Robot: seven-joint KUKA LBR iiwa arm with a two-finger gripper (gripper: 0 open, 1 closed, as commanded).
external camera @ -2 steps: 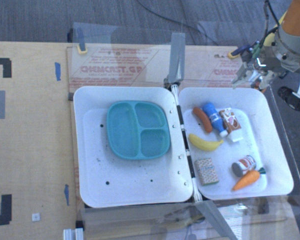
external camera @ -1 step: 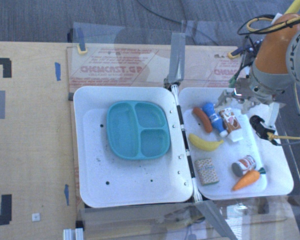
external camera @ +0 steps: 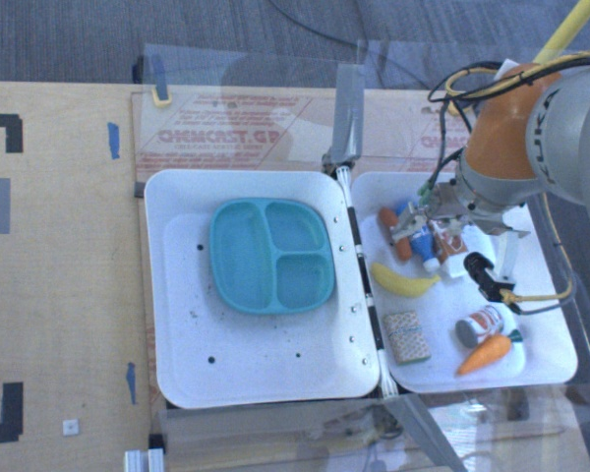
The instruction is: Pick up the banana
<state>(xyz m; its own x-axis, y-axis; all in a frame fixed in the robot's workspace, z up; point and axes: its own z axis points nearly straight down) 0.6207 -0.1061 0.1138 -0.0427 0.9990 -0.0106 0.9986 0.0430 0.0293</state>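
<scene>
Rightward, the banana (external camera: 403, 281) lies in the right bin (external camera: 556, 357) below the claw (external camera: 423, 226), whose state is unclear.

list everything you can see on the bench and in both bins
left bin: 1, white, left half of the bench
divided plate: 1, teal, three compartments, middle of the left bin
right bin: 1, white, beside the left bin
banana: 1, yellow, left side of the right bin
sponge: 1, tan and speckled, below the banana
carrot: 1, orange, lower right of the right bin
can: 1, grey end with red and white label, just above the carrot
small cluttered items: count unclear, red, blue and white, under the gripper
arm: 1, grey with orange band, from the right
gripper: 1, above the clutter, up and right of the banana
</scene>
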